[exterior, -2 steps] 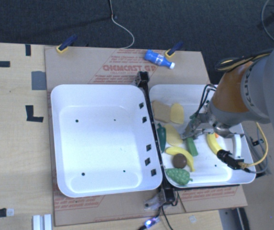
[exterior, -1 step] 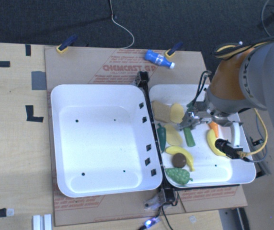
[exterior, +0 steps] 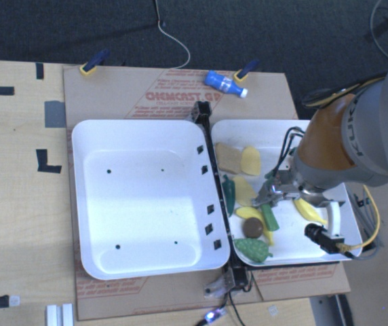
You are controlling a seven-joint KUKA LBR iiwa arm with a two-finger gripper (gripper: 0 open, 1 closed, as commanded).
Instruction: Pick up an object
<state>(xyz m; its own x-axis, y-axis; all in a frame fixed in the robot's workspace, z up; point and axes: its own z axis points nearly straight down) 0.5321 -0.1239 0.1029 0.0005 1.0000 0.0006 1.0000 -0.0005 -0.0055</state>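
My gripper [exterior: 270, 194] is down inside the right bin [exterior: 285, 129], among a pile of toy foods. A dark green stick-shaped piece [exterior: 269, 217] lies right under it. Just left of that are a yellow banana-like piece [exterior: 248, 212] and a brown ball [exterior: 252, 228]. A green leafy piece [exterior: 251, 250] sits at the bin's front edge. A long green piece [exterior: 228, 194] lies along the left wall. Further back are a tan block [exterior: 227, 157] and a pale yellow round piece [exterior: 250, 160]. Another yellow piece [exterior: 308, 209] lies to the gripper's right, under the wrist.
The left bin [exterior: 85, 182] stands beside the right one, with a black divider [exterior: 211, 182] between them. A blue bottle [exterior: 224, 83] lies on the cardboard behind the bins. Two blue-and-yellow clamps [exterior: 93, 62] hold the board's back edge.
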